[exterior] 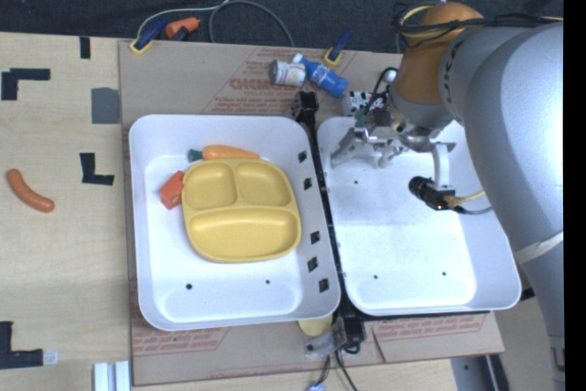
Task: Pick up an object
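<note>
The gripper (366, 145) hangs over the far-left corner of the right bin (430, 284); whether it is apart or together cannot be told from this angle, and nothing is seen held in it. The grey arm (513, 124) with its orange band (430, 59) reaches in over that bin's far right edge. In the left bin (151, 270), a yellow divided plate (243, 208) lies near the centre, with a carrot (229, 153) touching its far edge and a small orange piece (171, 190) at its left edge. A sausage (29, 190) lies on the bench (55, 288), well left of both bins. A blue-and-white bottle (311, 73) lies beyond the bins.
</note>
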`<state>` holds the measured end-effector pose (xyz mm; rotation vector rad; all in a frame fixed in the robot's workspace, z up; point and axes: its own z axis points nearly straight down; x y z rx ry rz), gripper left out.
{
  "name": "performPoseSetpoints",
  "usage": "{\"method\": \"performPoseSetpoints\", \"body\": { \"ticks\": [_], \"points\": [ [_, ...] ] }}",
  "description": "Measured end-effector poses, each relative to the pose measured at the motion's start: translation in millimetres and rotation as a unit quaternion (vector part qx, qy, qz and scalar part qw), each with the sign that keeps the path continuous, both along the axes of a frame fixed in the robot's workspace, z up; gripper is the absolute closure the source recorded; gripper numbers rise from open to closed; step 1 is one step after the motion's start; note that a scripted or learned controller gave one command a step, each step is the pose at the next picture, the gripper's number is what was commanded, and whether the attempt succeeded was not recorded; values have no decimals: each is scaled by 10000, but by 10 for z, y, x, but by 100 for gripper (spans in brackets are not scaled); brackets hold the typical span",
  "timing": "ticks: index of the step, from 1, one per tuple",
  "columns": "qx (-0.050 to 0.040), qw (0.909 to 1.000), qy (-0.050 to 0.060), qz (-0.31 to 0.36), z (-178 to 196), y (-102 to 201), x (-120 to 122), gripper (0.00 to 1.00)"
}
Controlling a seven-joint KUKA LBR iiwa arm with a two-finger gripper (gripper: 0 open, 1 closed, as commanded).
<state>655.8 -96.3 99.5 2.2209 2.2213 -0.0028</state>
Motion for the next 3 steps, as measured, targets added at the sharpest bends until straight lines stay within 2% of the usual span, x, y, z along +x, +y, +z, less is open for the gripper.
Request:
{"method": "performPoseSetpoints", "body": {
  "ticks": [1, 2, 3],
  "points": [
    [1, 10000, -18, 4, -140, -48, -81, 0],
    [5, 10000, -14, 11, -141, -63, 136, 0],
    [1, 10000, -23, 11, -35, -61, 136, 100]
  ]
}}
